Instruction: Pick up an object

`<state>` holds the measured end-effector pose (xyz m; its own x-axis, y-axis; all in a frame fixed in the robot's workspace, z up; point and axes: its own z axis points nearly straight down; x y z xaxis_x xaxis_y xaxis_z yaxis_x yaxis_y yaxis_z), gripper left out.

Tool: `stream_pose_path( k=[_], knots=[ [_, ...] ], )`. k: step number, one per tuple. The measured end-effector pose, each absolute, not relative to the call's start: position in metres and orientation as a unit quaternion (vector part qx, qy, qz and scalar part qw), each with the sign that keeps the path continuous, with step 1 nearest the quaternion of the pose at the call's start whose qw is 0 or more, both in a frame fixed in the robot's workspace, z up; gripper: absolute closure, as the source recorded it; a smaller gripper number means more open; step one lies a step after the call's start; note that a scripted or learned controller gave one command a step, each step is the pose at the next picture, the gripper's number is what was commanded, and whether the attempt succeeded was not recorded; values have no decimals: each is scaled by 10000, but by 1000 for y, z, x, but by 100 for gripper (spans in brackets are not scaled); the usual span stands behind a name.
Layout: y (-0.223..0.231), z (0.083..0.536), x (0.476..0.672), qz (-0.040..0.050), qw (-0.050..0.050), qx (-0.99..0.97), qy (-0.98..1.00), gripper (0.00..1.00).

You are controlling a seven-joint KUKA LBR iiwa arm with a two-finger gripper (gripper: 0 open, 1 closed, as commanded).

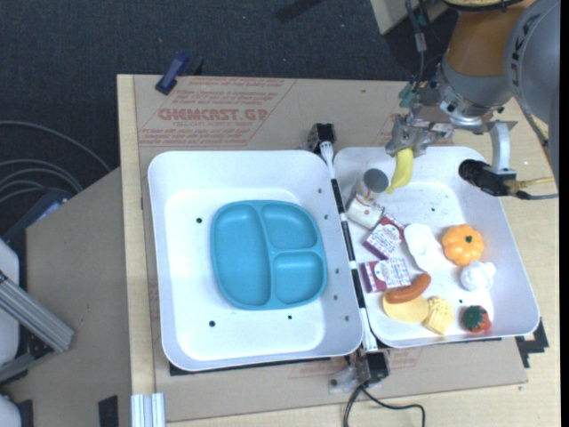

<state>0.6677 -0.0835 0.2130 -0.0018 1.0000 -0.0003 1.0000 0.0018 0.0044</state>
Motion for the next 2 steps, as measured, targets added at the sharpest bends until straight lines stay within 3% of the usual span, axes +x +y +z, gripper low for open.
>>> stream_pose_path(
  k=[1,2],
  knots=[
    [16,196,613,-3,-20,7062,7080,100],
    [-16,232,563,-9,-9,7076,7066,100]
  ],
)
